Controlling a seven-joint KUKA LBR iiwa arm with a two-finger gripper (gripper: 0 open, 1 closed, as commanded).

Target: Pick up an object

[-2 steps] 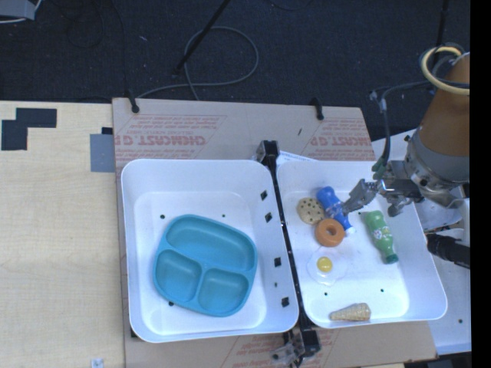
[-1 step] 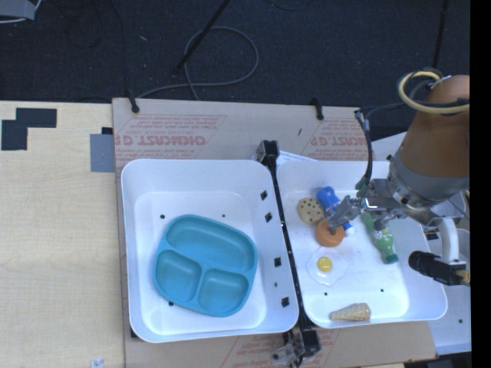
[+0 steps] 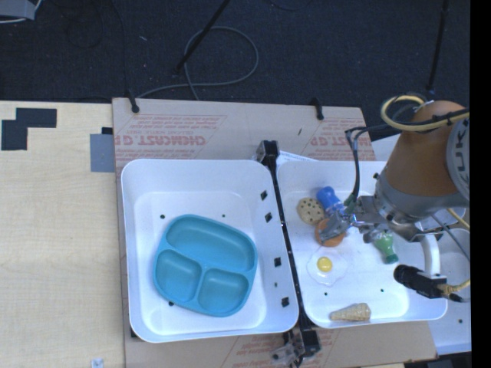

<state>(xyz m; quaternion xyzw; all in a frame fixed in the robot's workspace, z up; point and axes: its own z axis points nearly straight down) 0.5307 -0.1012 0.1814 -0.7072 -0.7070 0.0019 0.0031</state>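
The pincer (image 3: 335,225) is low in the right bin (image 3: 406,301), down on an orange object (image 3: 331,240); whether its tips are spread or pinching it, I cannot tell. Just beside it sit a cookie (image 3: 309,209) and a blue object (image 3: 327,196). A fried egg (image 3: 324,266) lies just below it, a cone (image 3: 350,312) farther down. The blue divided plate (image 3: 204,264) rests in the left bin (image 3: 142,205), well apart.

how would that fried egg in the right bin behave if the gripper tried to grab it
The fried egg lies flat on the bin floor, so the fingers would probably struggle to get under it. It looks thin and light, likely sliding if pushed. It shouldn't roll.
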